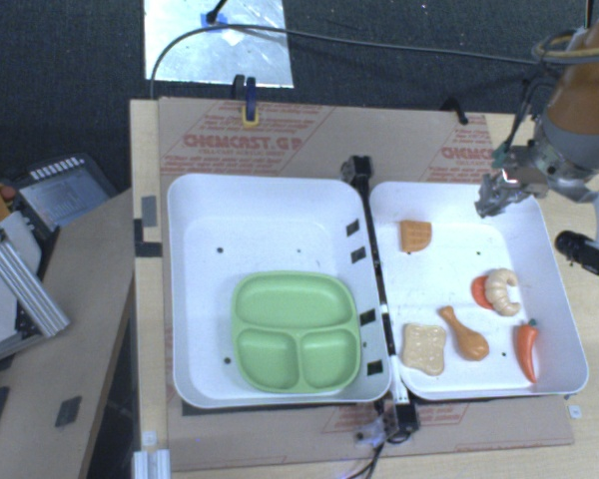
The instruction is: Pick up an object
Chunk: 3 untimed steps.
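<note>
Hovering near the right white bin's [554,267] far rim, your gripper [495,200] carries nothing; finger state: can't tell. Nearest target, small orange block [415,236], sits just inboard w/ nothing beside it. Risk: descending here strikes bare floor, missing it.

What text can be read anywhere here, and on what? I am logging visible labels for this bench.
"CHEMCAST GP", red print on the brown sheet under the bins, left of centre.
A second red print of the same kind at the sheet's right: too cut off and blurred to read.
More red print along the sheet's front edge: too blurred.
</note>
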Each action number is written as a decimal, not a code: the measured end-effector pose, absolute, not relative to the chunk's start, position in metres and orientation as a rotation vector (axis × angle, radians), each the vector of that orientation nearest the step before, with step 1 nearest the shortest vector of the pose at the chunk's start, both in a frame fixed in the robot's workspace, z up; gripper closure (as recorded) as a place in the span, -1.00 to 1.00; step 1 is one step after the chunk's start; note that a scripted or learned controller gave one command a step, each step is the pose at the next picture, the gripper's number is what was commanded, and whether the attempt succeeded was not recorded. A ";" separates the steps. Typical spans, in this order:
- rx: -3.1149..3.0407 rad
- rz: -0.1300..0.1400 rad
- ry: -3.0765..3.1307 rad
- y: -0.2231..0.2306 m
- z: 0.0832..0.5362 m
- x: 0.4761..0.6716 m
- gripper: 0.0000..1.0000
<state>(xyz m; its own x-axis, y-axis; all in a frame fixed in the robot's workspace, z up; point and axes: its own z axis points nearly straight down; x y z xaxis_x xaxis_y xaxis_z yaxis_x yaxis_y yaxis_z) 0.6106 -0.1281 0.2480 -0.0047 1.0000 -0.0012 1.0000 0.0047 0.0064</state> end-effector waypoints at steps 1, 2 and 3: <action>2.213 0.002 2.232 -0.074 0.237 0.594 1.00; 2.212 0.002 2.231 -0.027 0.239 0.594 1.00; 2.213 0.002 2.233 0.022 0.227 0.579 1.00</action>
<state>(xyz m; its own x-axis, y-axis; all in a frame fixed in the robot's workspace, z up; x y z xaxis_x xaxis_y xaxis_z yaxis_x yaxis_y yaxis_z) 0.5791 0.0219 0.2272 -0.0091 1.0000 0.0022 1.0000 0.0091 -0.0005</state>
